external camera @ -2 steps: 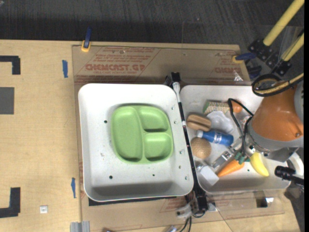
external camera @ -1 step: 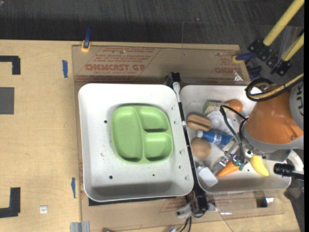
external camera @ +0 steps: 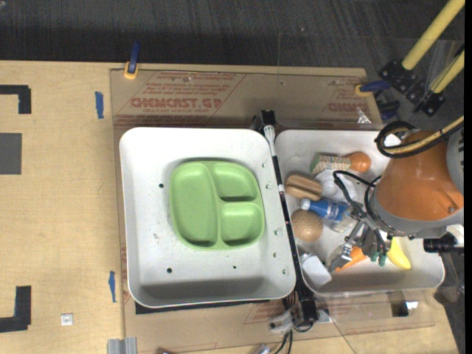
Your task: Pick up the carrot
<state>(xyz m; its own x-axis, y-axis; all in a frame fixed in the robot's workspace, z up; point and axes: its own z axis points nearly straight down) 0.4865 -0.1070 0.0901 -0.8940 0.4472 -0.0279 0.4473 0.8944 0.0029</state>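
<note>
The small orange tapered carrot lay directly under the two-finger gripper, touching its tips, long axis slanting lower-left; grip state couldn't be told.

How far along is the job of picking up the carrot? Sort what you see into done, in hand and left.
Done: the arm has reached into the right bin, and the gripper is down at the carrot. In hand: the grasp itself; whether the jaws have closed on it is unclear. Left: lifting it clear, since the carrot lies low among the other items.
</note>
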